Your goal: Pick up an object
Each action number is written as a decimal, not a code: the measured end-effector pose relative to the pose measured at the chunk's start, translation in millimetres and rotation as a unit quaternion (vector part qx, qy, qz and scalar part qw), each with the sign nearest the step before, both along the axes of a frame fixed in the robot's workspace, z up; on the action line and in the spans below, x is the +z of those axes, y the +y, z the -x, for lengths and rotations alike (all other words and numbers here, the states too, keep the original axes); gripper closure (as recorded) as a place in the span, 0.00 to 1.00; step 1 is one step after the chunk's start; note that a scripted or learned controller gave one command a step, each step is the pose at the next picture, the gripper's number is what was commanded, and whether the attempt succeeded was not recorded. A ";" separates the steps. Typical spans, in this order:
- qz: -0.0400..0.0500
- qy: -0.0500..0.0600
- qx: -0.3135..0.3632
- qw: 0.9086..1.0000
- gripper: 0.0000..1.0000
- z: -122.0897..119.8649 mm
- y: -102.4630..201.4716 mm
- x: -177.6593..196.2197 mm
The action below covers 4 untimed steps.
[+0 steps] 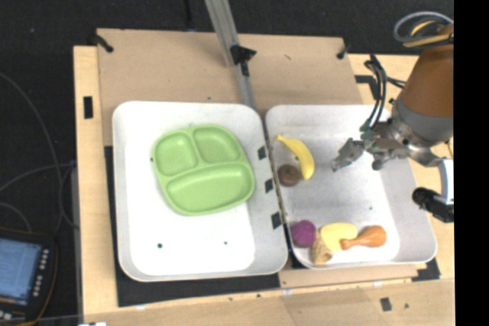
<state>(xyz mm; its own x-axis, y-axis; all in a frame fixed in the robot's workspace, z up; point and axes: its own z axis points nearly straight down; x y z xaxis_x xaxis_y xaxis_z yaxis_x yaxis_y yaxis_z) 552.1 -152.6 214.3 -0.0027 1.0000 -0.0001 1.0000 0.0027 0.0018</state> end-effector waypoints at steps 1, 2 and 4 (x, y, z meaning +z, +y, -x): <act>0.000 0.000 0.000 1.000 0.00 0.0 0.0 0.0; 0.001 0.003 -0.002 1.000 0.00 6.1 -9.4 -49.4; 0.000 0.001 -0.002 1.000 0.00 2.8 -12.5 -113.4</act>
<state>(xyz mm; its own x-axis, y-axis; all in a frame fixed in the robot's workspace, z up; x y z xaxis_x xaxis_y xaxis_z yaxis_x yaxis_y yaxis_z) 549.3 -165.1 100.9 0.0016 1.0000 -0.0007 1.0000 -0.0016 -0.0002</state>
